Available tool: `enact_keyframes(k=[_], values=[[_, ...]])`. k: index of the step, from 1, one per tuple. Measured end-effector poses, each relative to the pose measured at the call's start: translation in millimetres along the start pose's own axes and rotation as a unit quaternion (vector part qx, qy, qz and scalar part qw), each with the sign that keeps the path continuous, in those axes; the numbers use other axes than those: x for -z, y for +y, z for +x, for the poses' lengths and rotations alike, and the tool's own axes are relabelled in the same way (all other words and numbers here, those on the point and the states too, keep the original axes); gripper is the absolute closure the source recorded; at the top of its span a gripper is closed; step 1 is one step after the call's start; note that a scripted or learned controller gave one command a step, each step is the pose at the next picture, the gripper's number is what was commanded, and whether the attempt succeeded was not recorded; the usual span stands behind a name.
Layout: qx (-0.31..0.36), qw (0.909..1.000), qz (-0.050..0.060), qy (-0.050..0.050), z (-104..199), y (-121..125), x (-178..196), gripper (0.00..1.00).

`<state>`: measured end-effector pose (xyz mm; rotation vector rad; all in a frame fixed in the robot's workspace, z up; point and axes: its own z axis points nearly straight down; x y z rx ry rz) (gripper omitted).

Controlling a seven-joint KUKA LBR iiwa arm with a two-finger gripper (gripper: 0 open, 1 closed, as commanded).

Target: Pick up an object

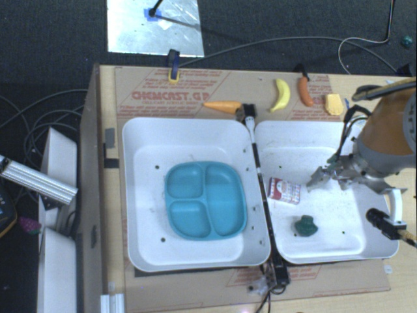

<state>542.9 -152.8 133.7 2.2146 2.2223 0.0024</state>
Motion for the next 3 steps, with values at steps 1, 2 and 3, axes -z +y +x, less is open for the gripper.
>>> enact_keyframes(k=[1, 2, 3], values=[[0.0, 1.0, 0.003, 0.001, 40.0, -41.9, -41.1, 0.0], [-0.001, 1.0, 0.002, 0.001, 45.4, -56.2, -26.6, 0.0], [-0.001, 1.0, 0.002, 0.001, 46.0, -56.4, -49.1, 0.0]])
